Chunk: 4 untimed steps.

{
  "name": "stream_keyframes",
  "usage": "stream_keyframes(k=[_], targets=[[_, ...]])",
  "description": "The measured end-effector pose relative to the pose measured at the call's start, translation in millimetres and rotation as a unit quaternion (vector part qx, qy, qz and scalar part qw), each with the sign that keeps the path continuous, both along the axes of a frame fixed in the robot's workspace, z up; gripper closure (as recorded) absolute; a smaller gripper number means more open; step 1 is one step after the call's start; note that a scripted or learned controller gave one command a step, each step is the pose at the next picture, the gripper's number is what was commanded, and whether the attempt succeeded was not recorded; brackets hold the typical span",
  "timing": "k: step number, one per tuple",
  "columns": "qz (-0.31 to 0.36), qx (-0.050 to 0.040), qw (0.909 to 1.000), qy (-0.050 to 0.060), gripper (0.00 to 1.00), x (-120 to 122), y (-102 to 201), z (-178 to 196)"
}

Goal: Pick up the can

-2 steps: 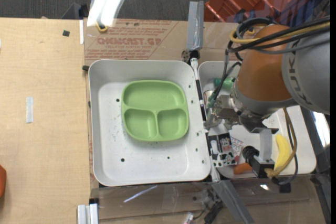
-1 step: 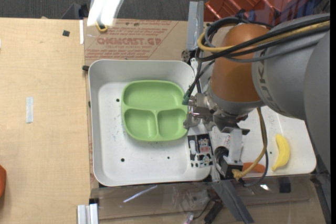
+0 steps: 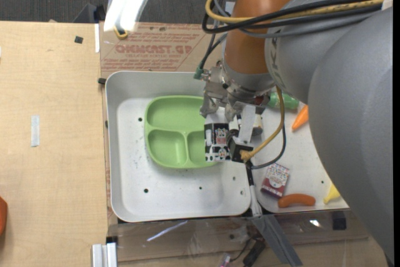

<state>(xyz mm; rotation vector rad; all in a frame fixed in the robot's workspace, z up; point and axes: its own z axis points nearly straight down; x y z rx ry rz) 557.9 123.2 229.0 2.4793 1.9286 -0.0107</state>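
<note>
Gripper [image 3: 220,146] over green tray's [image 3: 169,131] right edge

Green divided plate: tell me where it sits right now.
The green divided plate lies in the left white bin, toward its right side, with the gripper over the plate's right edge.

Desk [image 3: 50,134]: pale wood-grain top, spanning the left of the camera view. Directly on it: left white bin [image 3: 119,134], shallow, rounded corners; right white bin [image 3: 300,153] just beside it, largely covered by the arm; flat brown cardboard sheet [image 3: 153,47] with red lettering, lying behind the left bin; small pale strip [image 3: 35,131] well left of the bins; small black square [image 3: 78,40] near the far edge
</note>
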Motion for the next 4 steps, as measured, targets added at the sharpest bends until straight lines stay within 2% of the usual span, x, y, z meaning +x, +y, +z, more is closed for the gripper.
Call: stream_keyframes(k=[1,2,3,4], targets=[[-0.019,-0.0001,0.9998,0.000,1.00,-1,28,-6],[-0.088,-0.0003,0.9961,-0.001,1.00,86,37,37],[-0.118,-0.0008,0.9930,0.000,1.00,25,53,21],[-0.161,-0.0008,0.9870,-0.001,1.00,27,61,29]])
